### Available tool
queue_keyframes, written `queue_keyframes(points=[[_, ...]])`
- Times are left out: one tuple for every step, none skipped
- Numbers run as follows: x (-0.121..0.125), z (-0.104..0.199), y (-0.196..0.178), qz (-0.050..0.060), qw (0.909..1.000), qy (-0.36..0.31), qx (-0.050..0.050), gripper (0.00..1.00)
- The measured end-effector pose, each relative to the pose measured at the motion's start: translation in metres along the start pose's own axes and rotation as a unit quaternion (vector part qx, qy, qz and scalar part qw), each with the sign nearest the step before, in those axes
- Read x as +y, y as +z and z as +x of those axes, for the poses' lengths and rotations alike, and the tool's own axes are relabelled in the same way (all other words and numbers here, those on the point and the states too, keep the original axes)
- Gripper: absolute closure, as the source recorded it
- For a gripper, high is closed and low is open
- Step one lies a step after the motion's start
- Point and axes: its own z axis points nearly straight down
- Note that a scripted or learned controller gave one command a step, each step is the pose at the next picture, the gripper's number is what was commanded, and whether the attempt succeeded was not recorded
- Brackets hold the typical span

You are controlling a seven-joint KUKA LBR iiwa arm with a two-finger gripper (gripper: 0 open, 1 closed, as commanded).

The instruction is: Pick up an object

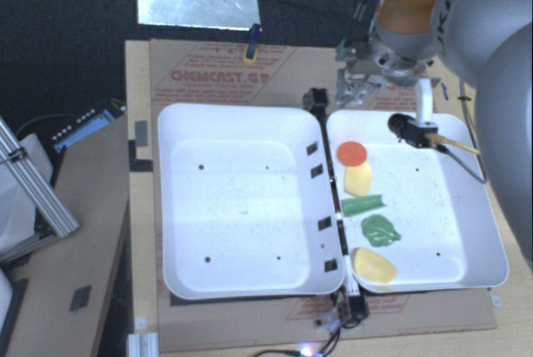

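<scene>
Lowest in frame, a yellow rounded plastic lump (374, 265) lies in the right white bin (466, 205), below the crinkled green leaf piece (380, 230). We note the gripper (360, 89) at upper centre-right, above the rim; its opening we cannot tell. Pieces crowd the divider wall; a descent could strike it.

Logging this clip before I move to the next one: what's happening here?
A grey and orange arm reaches in from the right, its claw above the far edge of the right bin, near the divide between the bins. Nothing shows in its grip. Five items lie in a line along that bin's left side: a red disc, a yellow piece, a green stick, a green lump and another yellow piece. No pick has happened yet.
</scene>
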Motion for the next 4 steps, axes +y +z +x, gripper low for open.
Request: queue_keyframes(points=[[-0.035, 0.022, -0.254, -0.005, 1.0000, 0.000, 0.000, 1.00], [0.001, -0.097, -0.209, 0.006, 0.9999, 0.009, -0.003, 1.00], [-0.007, -0.034, -0.096, 0.010, 1.0000, 0.000, 0.001, 1.00], [0.002, -0.027, -0.299, -0.006, 1.0000, 0.001, -0.001, 1.00]])
